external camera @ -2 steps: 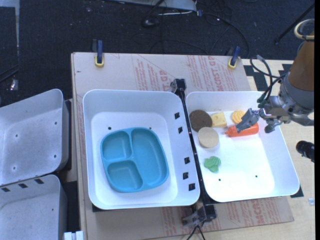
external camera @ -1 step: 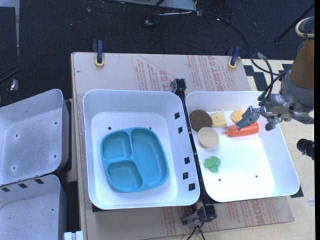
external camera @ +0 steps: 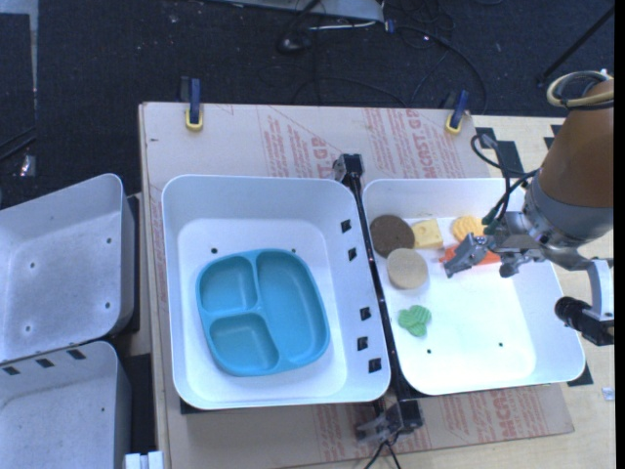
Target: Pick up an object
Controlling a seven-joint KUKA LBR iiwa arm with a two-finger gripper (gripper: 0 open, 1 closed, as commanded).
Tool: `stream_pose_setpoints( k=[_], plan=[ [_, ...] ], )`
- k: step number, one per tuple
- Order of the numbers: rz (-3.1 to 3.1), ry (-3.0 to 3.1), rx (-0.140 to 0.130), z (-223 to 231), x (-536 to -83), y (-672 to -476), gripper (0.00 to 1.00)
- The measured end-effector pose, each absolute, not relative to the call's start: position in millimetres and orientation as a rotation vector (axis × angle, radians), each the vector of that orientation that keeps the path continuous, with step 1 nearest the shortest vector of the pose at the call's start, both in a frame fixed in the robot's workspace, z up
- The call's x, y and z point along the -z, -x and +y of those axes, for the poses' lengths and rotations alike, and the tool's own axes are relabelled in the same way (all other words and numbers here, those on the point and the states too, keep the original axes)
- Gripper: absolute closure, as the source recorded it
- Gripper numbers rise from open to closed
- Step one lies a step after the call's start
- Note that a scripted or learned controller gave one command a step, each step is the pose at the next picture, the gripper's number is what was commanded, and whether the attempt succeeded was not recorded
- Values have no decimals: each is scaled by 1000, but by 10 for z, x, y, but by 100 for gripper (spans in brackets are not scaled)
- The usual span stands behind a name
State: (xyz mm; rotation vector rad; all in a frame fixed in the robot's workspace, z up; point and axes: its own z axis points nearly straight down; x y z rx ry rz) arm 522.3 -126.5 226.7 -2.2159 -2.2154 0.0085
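Note:
The right bin [external camera: 547, 360] holds several small toy foods. A dark brown disc [external camera: 392, 232] and a beige disc [external camera: 407, 269] lie near its left wall. A pale yellow block [external camera: 426, 233] and a yellow ridged piece [external camera: 466, 227] sit at the back. A green piece [external camera: 415, 319] lies nearer the front. My gripper [external camera: 469, 254] hangs low over a red-orange piece [external camera: 453, 256] in the back middle of this bin, and partly hides it. The grey arm [external camera: 576, 179] comes in from the right.
The left bin [external camera: 186, 262] holds a blue divided plate [external camera: 262, 311]. A black hinge strip [external camera: 363, 262] runs between the bins. Clamps [external camera: 194, 106] stand at the bench's back edge. White lids [external camera: 59, 252] lie off to the left.

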Motion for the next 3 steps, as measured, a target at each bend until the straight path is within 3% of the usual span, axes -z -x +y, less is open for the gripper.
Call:
stream_pose_setpoints(
  k=[2, 3],
  plan=[
    [-2214, 2217, -8, -1173, -1187, -5295, 0],
    [-2214, 2218, -8, -1181, -1282, -5307, 100]
  ],
)
